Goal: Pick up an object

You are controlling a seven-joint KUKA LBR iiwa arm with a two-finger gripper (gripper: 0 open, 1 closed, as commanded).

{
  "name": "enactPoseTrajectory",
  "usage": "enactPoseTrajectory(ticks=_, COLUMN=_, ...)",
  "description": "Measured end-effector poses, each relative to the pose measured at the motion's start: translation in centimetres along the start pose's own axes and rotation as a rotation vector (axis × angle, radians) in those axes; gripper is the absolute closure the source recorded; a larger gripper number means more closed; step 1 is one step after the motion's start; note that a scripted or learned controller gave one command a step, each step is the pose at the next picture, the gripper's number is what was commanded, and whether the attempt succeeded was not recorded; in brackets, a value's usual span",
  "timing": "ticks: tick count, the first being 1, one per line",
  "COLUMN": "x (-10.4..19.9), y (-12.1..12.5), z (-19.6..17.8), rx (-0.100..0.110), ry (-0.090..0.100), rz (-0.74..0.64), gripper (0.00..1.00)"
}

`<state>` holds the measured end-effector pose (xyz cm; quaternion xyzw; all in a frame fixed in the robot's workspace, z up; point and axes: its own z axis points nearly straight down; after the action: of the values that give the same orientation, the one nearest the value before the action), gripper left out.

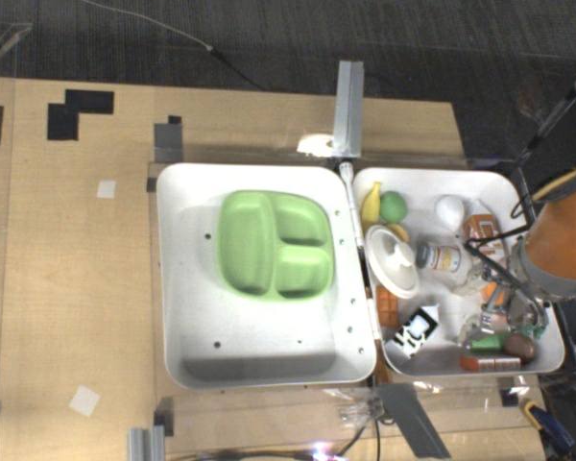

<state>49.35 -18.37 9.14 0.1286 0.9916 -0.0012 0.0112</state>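
Note:
The right bin (461, 178) holds several small objects: a yellow banana (372, 203), a green ball (393, 206), a white bowl (394, 257), a small jar (440, 255), a white round thing (449, 209) and a black-and-white box (416, 327). A red marker (490, 362) and a brown lump (520, 347) lie at the bin's near right corner. My gripper (496, 310) is low over that corner, amid cables, just above a green item (488, 344). The arm's orange band (562, 233) hides the bin's right edge.
The left bin (187, 286) carries a light green divided tray (274, 243). A metal post (349, 109) stands behind the wall between the bins. Wooden bench top stretches to the left.

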Motion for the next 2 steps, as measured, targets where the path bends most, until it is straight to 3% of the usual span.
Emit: enactPoseTrajectory(ticks=2, x=0.25, y=0.73, z=-0.03, rx=0.004, ry=-0.001, rz=-0.048, gripper=0.00)
